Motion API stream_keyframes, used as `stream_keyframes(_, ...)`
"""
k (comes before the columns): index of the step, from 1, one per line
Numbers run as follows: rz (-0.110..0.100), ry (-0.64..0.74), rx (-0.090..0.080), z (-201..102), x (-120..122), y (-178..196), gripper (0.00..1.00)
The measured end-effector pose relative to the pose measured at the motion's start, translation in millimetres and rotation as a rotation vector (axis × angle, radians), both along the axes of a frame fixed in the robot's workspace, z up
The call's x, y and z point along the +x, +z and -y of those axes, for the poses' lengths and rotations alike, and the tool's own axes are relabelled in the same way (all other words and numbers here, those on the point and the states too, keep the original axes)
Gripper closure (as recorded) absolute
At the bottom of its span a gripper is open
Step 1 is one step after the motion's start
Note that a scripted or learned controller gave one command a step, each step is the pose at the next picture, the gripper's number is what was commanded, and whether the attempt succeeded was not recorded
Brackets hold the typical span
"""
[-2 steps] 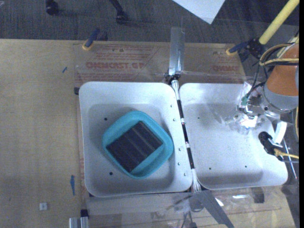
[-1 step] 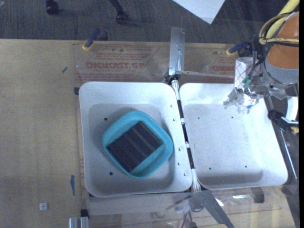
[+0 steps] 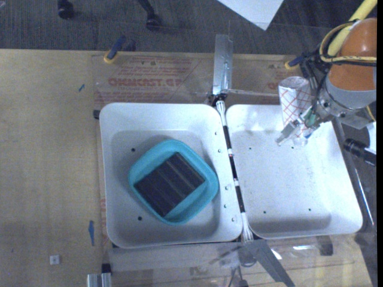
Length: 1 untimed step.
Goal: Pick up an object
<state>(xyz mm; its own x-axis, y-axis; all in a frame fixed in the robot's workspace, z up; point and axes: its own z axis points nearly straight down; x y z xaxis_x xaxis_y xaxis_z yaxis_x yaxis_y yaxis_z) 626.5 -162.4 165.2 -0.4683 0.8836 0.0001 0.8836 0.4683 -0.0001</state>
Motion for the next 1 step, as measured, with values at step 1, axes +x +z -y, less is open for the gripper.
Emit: stream_keyframes(1, 0.004, -0.022, -0.001, -48.0, 28.6, 41.5, 1.0)
